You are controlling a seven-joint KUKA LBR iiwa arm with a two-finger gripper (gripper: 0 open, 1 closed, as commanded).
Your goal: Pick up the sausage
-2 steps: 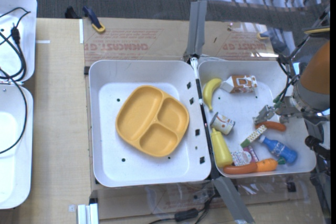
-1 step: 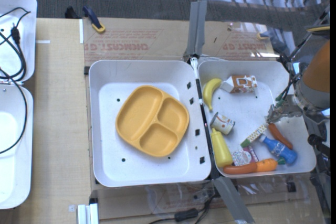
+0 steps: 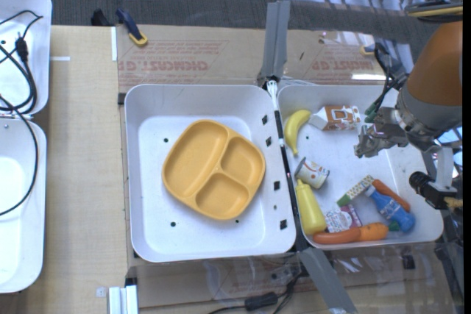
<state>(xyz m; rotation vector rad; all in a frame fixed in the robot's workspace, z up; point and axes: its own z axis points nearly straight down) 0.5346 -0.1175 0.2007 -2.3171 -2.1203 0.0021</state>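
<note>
The sausage [image 3: 344,235] is a long orange-red piece lying along the front wall of the right bin [image 3: 335,147], beside an orange piece [image 3: 373,232]. My gripper [image 3: 370,144] hangs over the back right part of that bin, well behind the sausage and to its right. It is open, with nothing between its fingers. The grey arm with the orange band [image 3: 441,70] comes in from the right.
The right bin also holds a banana [image 3: 294,130], a small carton [image 3: 336,118], a cup [image 3: 313,173], a yellow bottle [image 3: 310,209], a carrot [image 3: 391,195], a blue bottle [image 3: 391,211] and small packets [image 3: 343,220]. In the left bin [image 3: 147,158] lies a yellow divided plate [image 3: 213,169].
</note>
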